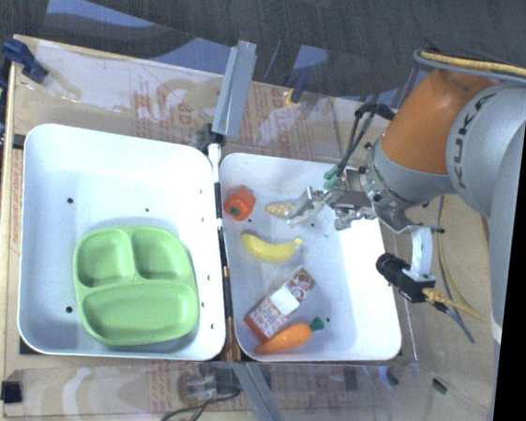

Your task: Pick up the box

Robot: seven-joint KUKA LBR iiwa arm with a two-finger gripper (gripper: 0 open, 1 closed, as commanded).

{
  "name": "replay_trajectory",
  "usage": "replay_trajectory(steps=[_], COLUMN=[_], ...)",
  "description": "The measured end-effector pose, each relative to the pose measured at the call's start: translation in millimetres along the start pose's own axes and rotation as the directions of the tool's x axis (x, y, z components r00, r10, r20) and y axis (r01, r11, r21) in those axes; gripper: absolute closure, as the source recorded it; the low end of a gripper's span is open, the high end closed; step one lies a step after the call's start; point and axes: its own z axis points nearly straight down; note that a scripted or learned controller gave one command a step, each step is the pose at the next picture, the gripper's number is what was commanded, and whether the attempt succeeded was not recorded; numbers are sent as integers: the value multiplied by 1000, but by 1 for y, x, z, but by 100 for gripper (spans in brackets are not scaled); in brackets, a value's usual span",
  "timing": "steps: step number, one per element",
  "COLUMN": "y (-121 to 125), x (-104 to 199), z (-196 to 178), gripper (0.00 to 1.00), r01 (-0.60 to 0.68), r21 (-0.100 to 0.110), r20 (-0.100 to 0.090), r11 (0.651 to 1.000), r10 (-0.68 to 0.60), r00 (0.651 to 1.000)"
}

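A: Where is the box [279, 308] seen?
B: It is found in the lower middle of the right bin [375, 307], lying flat and tilted, its brown end toward the upper right and its red end toward the lower left. A carrot [286, 338] is laid just below it, touching or nearly touching its lower edge.

A: And the gripper [323, 202]?
B: It is held over the upper part of the right bin, right of centre in the frame, well apart from the box. Whether it is spread or pressed together cannot be told; the metal parts are too cluttered.

A: What else is seen in that bin?
B: A banana [270, 246] is placed between the gripper and the box. A tomato [238, 203] is set near the bin's upper left corner, and a small pale item [281, 210] is seen just left of the gripper.

A: And the left bin [60, 172]?
B: A green tray [136, 286] with three sections is held in its lower half.
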Motion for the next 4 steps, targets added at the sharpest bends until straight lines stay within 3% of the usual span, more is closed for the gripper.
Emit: replay_trajectory(steps=[1,2,3,4], y=[-58,-85,-84,-84], x=[37,34,32,32], z=[98,137,126,126], gripper=[0,0,100,0], r01=[103,147,152,152], r21=[-2,-17,-17,-17], r20=[1,7,10,10], r11=[995,989,988,988], r10=[-103,-147,-151,-152], r00=[995,989,988,988])
